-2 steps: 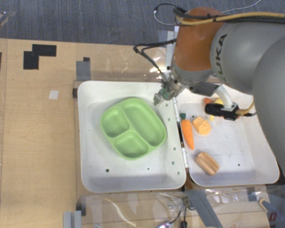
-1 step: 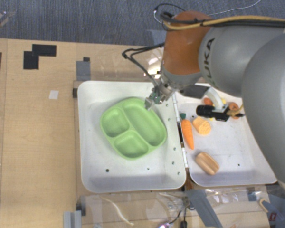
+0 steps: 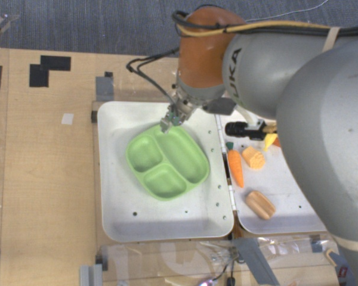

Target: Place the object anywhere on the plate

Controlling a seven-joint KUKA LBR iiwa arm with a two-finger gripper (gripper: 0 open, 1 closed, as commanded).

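Low, gripper point(image 3: 169, 123) over plate point(image 3: 167, 162) rim

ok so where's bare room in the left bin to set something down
Bare floor runs along the left bin in front of the green plate and down its left side. The plate's back edge is crowded by the gripper.

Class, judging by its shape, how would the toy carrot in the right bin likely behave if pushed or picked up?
The carrot looks tapered and round, so it would probably roll in a curve. Its smooth surface may slip in a grip. It looks like stiff, light plastic, though that is uncertain.
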